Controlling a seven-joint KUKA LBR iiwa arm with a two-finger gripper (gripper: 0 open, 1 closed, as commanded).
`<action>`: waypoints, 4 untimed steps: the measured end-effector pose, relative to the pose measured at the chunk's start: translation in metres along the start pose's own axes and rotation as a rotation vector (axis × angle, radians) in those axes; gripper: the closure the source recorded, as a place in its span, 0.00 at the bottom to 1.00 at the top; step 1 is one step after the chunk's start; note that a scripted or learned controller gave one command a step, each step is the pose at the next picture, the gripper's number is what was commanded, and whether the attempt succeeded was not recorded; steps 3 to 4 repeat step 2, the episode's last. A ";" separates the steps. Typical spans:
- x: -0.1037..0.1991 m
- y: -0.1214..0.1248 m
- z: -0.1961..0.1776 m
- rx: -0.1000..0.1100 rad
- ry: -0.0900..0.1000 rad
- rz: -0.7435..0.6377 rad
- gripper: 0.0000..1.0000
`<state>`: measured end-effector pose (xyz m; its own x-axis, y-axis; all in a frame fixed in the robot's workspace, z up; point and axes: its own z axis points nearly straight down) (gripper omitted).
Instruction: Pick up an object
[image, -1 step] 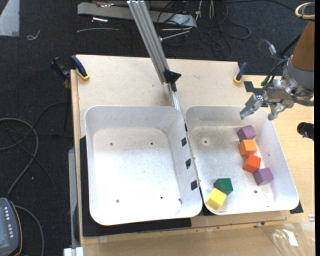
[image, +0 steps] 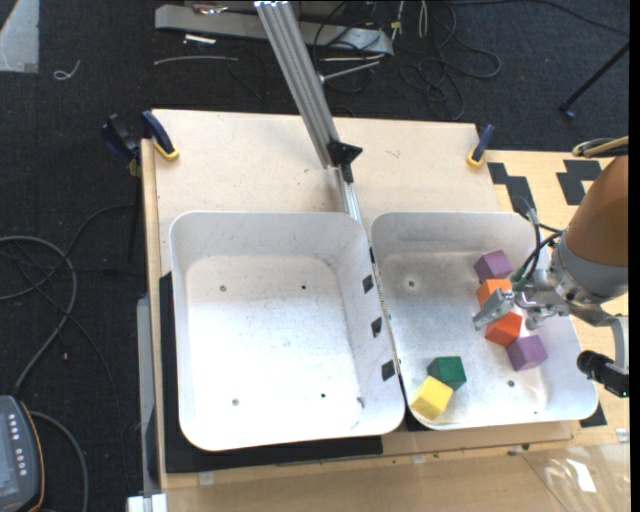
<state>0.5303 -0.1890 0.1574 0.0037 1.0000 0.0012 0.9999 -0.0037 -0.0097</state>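
Note:
The right bin (image: 420, 255) holds several small blocks. A purple block (image: 492, 265) and an orange block (image: 492, 291) lie near its right side. Just below them are a red-orange block (image: 505, 328) and a second purple block (image: 527, 351). Near the front rim a green block (image: 447, 371) sits against a yellow block (image: 432, 398). My gripper (image: 508, 308) reaches in from the right and hangs low over the orange and red-orange blocks, partly hiding both. I cannot see any block lifted off the bin floor.
The left bin (image: 200, 250) sits beside the right one, their rims meeting at the middle. A slanted metal pole (image: 305, 85) rises from the back of the bench. Clamps (image: 160, 135) mark the bench's far corners.

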 end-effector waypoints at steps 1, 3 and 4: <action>-0.023 -0.009 -0.047 -0.015 -0.005 -0.002 0.00; 0.002 -0.012 -0.162 -0.020 -0.005 -0.009 0.00; 0.002 -0.012 -0.162 -0.020 -0.005 -0.009 0.00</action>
